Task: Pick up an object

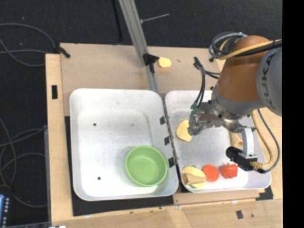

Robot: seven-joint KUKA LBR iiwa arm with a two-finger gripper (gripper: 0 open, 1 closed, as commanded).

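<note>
Hovering tool (194,127), touching yellow piece (183,130)

Your worktop (95,70) carries two white bins. The left bin (95,108) holds a green bowl (146,165) toward its 5 o'clock corner. A grey metal post (135,30) slants upward from the bins' shared edge toward 11 o'clock. A small yellow piece (165,62) lies on the bare board just beside the post's base, at 3 o'clock. Dark cables (19,42) trail across the black floor at 9 o'clock.
</note>
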